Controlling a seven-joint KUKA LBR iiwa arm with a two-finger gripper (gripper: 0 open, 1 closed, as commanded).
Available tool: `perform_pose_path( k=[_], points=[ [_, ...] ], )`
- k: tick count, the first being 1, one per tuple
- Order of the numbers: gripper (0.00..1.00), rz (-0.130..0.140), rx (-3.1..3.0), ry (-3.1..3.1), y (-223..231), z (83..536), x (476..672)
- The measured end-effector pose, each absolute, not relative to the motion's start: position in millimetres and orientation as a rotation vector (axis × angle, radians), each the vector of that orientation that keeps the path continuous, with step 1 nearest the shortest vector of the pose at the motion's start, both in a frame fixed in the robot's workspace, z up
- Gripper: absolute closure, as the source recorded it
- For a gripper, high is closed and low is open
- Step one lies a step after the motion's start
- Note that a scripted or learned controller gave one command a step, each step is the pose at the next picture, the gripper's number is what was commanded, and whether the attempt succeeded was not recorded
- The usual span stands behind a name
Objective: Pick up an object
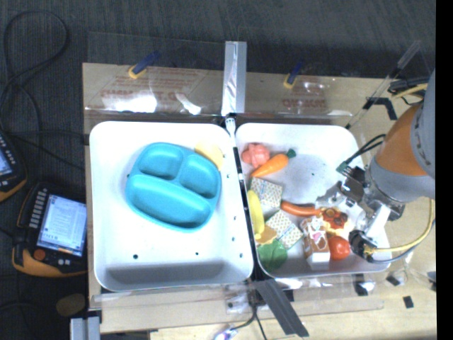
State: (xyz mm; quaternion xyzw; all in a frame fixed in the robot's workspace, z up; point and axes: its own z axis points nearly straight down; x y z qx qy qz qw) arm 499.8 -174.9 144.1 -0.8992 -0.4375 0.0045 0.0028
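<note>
Bench: two white bins side by side on a wooden board, dark floor around.
Left bin [106,190]: holds a blue divided plate [173,184].
Right bin [333,137]: crowded with toy food; carrot [271,164], sausage [301,207], tomato [339,246].
Gripper [338,214]: low over the clutter near the sausage; its opening cannot be judged, and no object is seen in it.
Risk: pieces lie touching, so the gripper may push them aside or slip off.
</note>
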Motion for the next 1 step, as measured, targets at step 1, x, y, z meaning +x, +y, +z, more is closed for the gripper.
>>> perform_pose_path(
  k=[1],
  points=[
    [0.0, -0.015, -2.894, -1.241, -173.9, 89.9, 489.5]
  ],
)
